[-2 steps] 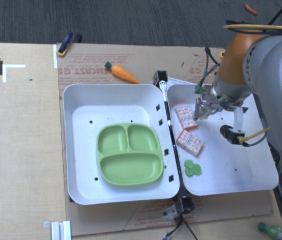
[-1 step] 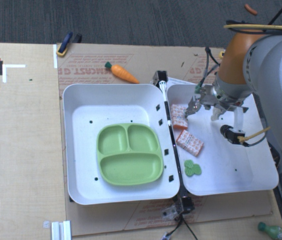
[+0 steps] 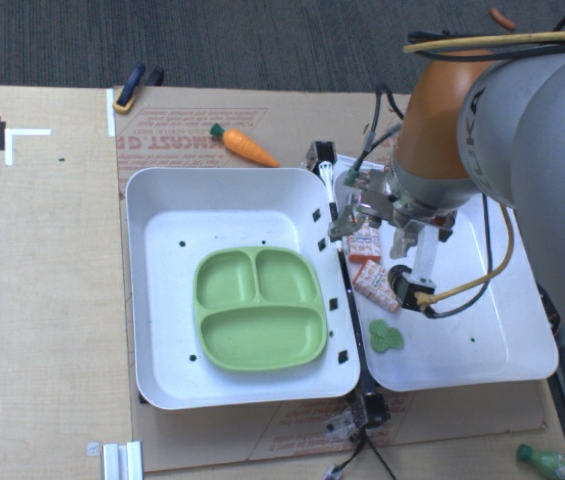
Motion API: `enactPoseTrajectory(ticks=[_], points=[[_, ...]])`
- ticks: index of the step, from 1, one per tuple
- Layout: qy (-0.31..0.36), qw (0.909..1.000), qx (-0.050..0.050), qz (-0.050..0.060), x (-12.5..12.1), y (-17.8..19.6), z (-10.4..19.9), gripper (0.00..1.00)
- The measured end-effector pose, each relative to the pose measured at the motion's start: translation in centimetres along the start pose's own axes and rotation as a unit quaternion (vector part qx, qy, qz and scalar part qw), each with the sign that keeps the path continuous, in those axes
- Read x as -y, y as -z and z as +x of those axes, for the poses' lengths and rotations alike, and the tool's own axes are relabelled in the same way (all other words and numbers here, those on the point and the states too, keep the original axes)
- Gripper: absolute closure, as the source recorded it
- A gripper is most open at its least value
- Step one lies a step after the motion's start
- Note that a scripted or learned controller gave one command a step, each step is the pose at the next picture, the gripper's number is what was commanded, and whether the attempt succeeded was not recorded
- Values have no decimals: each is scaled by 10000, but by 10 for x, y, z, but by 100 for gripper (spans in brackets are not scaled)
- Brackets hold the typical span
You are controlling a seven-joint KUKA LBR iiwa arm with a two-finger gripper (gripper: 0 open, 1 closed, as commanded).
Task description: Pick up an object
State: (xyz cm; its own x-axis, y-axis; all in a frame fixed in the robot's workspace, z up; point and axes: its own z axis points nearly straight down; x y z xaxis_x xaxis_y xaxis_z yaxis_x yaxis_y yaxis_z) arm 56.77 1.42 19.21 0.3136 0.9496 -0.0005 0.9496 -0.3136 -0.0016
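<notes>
Directly beneath the claw [image 3: 374, 230] lies a red-white packet [image 3: 371, 275]

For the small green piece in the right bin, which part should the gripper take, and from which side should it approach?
The green piece lies flat and low on the right bin's floor, close to the left wall. Probably best from straight above, fingers closing across its narrower middle; the wall leaves little room for a sideways approach.

My view: toy carrot [image 3: 246, 146] on cardboard at 12 o'clock of the left bin [image 3: 152, 268]; green bottle [image 3: 552, 459] at 5 o'clock.
</notes>
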Motion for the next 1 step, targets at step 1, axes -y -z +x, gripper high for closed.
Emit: enactPoseTrajectory(ticks=[1], points=[[464, 9989, 0, 0, 45, 0, -44, 0]])
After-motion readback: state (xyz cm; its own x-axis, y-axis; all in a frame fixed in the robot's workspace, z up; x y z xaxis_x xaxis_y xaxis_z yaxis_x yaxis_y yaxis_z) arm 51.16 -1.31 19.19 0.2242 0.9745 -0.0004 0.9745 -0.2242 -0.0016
